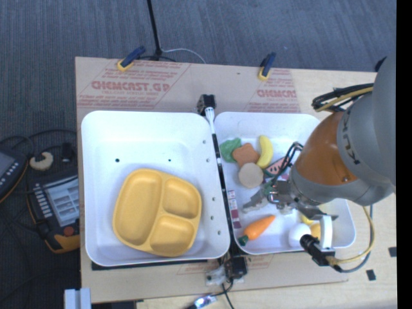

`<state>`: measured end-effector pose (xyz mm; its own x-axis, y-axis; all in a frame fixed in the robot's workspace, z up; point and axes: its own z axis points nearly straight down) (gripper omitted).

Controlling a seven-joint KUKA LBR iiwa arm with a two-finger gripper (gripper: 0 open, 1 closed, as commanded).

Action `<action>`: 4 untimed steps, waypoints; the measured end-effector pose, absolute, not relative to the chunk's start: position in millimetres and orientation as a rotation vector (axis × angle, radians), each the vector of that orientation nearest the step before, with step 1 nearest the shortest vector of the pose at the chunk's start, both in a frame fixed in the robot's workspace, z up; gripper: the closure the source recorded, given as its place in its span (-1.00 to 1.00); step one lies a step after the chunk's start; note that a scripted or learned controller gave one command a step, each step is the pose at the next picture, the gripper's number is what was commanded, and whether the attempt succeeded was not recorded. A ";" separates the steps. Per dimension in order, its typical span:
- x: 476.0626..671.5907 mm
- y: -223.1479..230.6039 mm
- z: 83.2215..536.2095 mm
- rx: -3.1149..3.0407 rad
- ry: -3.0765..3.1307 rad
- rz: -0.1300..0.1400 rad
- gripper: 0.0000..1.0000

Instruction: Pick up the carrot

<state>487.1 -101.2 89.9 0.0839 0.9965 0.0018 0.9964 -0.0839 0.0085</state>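
Two shallow white bins sit side by side on the desk [96,69], and nearest to me, at the front of the right-hand bin [335,240], lies the small orange toy carrot with a green tip [259,226]. It rests flat on the bin floor, slanted, its green end down by the front left corner close to the divider, its orange end pointing up toward the arm. It looks like light, hard, smooth plastic, so I would judge it stiff and a bit slippery, apt to skid or roll if pinched near either tapered end. The thick orange middle, taken across its width, seems the safest place to hold.

Just behind and to the right of the carrot hangs the metal pincer [257,198], close above the bin floor; I cannot tell how its fingers stand, and nothing visibly sits between them. Behind it a round beige toy disc [250,174], a brown piece [244,153], a green leafy piece [230,148] and a yellow toy banana [264,150] crowd the back of that bin. Over in the left bin [103,172] rests a yellow three-compartment plastic tray [158,210].
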 end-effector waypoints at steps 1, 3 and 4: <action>487.4 -101.1 90.2 2.222 2.203 0.006 -1.00; 488.3 -103.3 100.1 2.063 2.349 0.006 1.00; 487.6 -102.5 107.9 2.065 2.351 0.003 1.00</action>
<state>487.6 -102.5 107.9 -0.1289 0.9916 -0.0080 0.9916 0.1290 0.0093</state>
